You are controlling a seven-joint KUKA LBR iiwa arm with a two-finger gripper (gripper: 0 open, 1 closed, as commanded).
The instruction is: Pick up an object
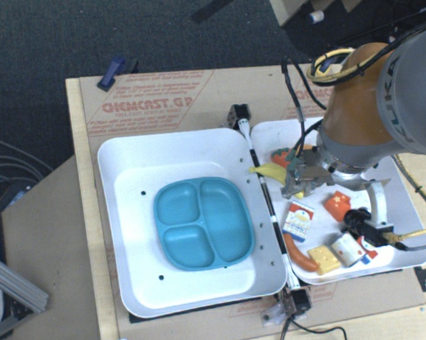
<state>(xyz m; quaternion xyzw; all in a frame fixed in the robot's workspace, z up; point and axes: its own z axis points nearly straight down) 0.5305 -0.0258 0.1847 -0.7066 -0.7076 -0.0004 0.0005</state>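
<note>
My gripper (296,183) hangs low in the left part of the right bin (415,207), under the grey arm with its orange band. Right beside it on the left lies a yellow piece (268,171), and an orange-red piece (281,156) lies just behind it. Just in front of the gripper stands a small white carton (298,221) with red and blue print. An orange block (337,204) lies to the right of the carton. Near the front wall are a long orange piece (297,255), a pale yellow block (323,259) and a white and red can (349,249).
The left bin (127,210) holds a blue divided plate (203,223) in its middle. The arm covers the back of the right bin. A blue clip (111,74) lies on the bench's far left corner. Cables run along the bench's right side.
</note>
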